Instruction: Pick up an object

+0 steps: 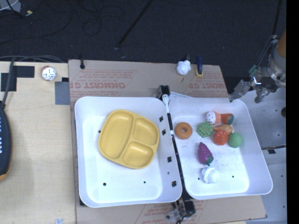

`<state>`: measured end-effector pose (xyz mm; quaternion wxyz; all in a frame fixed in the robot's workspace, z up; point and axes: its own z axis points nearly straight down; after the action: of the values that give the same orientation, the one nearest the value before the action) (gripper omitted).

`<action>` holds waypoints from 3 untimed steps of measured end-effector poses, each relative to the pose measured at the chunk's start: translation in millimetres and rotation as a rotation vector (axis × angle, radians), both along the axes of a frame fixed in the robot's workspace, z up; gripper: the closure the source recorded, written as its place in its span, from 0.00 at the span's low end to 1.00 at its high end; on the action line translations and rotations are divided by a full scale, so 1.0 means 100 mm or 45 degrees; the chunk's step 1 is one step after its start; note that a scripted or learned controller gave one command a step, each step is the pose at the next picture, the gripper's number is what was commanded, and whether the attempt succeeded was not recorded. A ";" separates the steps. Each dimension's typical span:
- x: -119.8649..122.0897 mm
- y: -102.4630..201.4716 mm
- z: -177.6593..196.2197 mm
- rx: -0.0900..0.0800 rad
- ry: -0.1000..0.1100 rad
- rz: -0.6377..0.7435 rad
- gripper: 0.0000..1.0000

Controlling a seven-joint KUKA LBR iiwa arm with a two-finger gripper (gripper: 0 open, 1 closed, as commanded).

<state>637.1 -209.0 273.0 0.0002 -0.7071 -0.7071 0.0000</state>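
Note:
The right bin (259, 171) holds several small toy foods: an orange donut (183, 130), a green broccoli piece (204, 129), a red tomato (220, 137), a green ball (235, 140), purple grapes (204, 153), a white piece (210, 174) and a small white-headed figure (217, 118). My gripper (247, 92) hangs at the right, above and just outside the bin's far right corner. Its fingers are spread, open, with nothing between them.
The left bin (88, 171) carries a yellow divided plate (129, 138). On the cardboard behind the bins lie a white crumpled object (183, 67) and a blue-and-yellow item (199, 66). A small white ball (48, 73) rests on the wooden bench at the left.

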 end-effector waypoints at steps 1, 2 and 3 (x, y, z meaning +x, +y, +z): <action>0.00 0.00 0.10 0.000 -0.001 0.002 1.00; -0.56 0.72 0.50 0.004 -0.001 0.006 1.00; -1.12 1.74 0.46 0.005 0.007 0.011 1.00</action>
<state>524.7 -35.0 319.4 0.0035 -0.7041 -0.7101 0.0006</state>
